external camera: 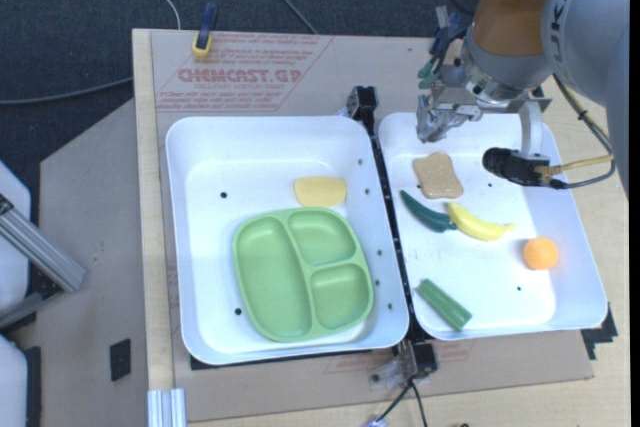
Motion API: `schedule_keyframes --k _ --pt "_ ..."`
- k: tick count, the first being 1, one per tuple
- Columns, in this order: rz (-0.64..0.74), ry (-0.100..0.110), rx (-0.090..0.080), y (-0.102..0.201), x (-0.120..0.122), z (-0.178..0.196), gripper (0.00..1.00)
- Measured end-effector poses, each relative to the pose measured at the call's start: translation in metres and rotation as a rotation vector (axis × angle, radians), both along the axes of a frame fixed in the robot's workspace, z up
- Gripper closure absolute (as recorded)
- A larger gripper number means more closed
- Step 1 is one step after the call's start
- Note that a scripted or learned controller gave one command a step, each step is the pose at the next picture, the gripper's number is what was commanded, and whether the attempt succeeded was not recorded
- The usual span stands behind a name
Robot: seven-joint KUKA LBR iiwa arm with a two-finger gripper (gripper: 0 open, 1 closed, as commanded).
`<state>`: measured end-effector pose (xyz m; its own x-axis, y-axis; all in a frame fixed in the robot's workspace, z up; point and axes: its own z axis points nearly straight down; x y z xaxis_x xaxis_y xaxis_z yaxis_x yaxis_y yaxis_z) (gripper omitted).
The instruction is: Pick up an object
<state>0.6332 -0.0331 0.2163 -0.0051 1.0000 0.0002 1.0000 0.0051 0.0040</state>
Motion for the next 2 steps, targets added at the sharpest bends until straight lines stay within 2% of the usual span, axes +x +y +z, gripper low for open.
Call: schedule_keyframes --k 2 --pt "0.001 0.0 0.002 0.119 0.0 0.018 1.0"
